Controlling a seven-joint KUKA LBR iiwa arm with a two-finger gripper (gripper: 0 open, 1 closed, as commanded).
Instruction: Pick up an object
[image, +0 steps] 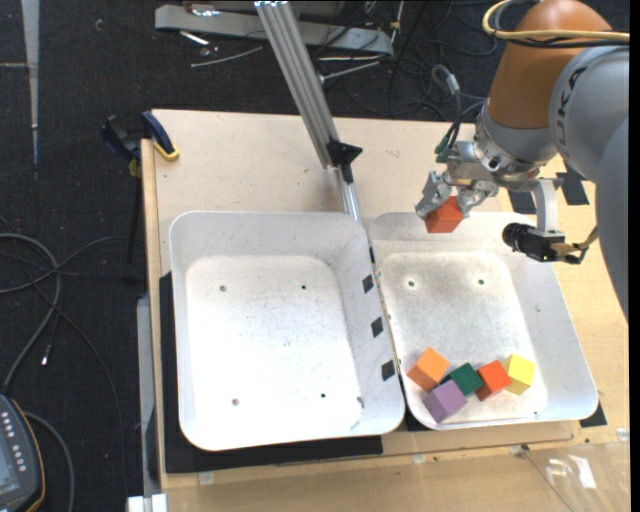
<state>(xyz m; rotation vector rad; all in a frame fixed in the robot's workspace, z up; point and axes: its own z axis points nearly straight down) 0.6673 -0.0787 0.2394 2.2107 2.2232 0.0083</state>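
Five cubes are lying clustered at the right bin's near edge; above its far rim, the end effector is gripping a red-orange block.

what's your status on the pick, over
Gripper shut on red-orange block, raised over far edge of right bin. Five blocks clustered at that bin's near edge: orange, green, purple, red, yellow. Nothing blocking.
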